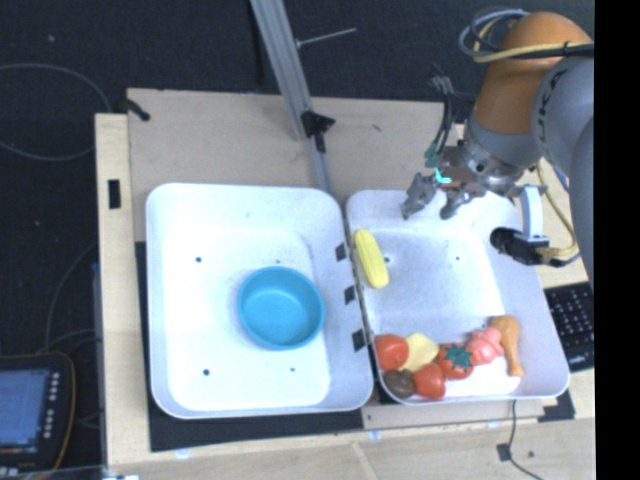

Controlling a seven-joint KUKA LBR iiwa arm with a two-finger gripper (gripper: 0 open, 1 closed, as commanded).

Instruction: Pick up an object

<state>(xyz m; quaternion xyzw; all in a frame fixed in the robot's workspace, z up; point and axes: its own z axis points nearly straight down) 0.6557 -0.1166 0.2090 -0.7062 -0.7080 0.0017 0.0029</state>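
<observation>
Gripper (pixel 437 205) sits over the far rim of the right bin (pixel 470 268). Two dark metal fingers (pixel 415 202) splayed apart, clear gap between the tips, nothing in it. Grey arm (pixel 570 98) with the orange band comes in from the right.

Materials: both bins are smooth white plastic, shallow, rounded corners, walls sloping inward. Bench (pixel 200 138) is flat pale wood. A grey metal rail (pixel 285 63) runs diagonally down to the gap between the bins.

Closest thing to the fingers is the corn cob (pixel 371 258): yellow, elongated, rounded ends, looks like moulded plastic. It lies below and left of the fingertips, near but apart, flat on the floor beside the bin's left wall, long axis running roughly along that wall.

Well below the fingers, at the near wall, a tight cluster of toy food: red tomato (pixel 391 351), pale yellow piece (pixel 422 349), brown round piece (pixel 399 383), second red piece (pixel 430 380), red and green piece (pixel 458 358), pink piece (pixel 484 345), orange drumstick shape (pixel 508 342). They touch or overlap; hard to tell each one's edges.

Far left of the fingers, in the left bin (pixel 200 228), a blue bowl (pixel 281 307), round, glossy, upright, alone.

Room: the middle of the right bin's floor, directly below the fingertips, is bare between cob and cluster. The cob has open floor on its right side, wall tight on its left. The cluster is hemmed by the near wall.
</observation>
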